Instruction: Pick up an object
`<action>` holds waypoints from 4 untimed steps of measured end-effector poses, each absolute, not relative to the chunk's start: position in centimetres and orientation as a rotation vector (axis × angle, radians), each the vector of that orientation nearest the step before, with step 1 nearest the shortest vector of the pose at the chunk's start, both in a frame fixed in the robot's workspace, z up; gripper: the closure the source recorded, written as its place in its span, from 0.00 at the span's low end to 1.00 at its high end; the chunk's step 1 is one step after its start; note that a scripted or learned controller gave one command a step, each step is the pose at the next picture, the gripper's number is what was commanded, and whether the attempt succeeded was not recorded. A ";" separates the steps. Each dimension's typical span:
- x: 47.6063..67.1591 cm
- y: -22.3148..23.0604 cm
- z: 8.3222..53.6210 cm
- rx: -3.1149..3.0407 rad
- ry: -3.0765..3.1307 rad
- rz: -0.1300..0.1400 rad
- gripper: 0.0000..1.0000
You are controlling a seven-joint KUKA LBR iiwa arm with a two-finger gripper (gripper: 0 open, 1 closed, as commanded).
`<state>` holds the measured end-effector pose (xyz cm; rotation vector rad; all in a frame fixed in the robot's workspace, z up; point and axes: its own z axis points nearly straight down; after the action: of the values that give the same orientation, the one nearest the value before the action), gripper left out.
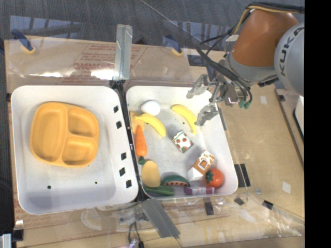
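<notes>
Approach step, nothing grasped yet. My arm reaches in from the right over the right bin; left bin carries the yellow divided plate. My gripper hovers at the right bin's upper right, fingers spread apart, nothing between them. Nearest target: small banana, just left of and below the fingertips. Bigger banana, egg, carrot lie further left. Next, probably: shift slightly left, descend, clench on the small banana.

Two white bins, one yellow divided plate, two bananas, one egg, one carrot, one tomato, two patterned cubes
</notes>
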<state>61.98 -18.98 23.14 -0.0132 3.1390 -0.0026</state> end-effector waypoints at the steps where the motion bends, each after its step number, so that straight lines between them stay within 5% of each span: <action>1: 65.0 -20.6 10.0 -0.093 3.148 0.004 0.00; 2: 59.3 -19.9 9.3 -0.273 3.125 -0.002 0.00; 3: 50.1 -15.8 9.2 -0.125 3.139 0.001 0.00; 4: 52.2 -9.5 9.3 -0.079 3.135 -0.007 0.00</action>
<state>52.21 -9.50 9.32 -0.0791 3.1350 -0.0069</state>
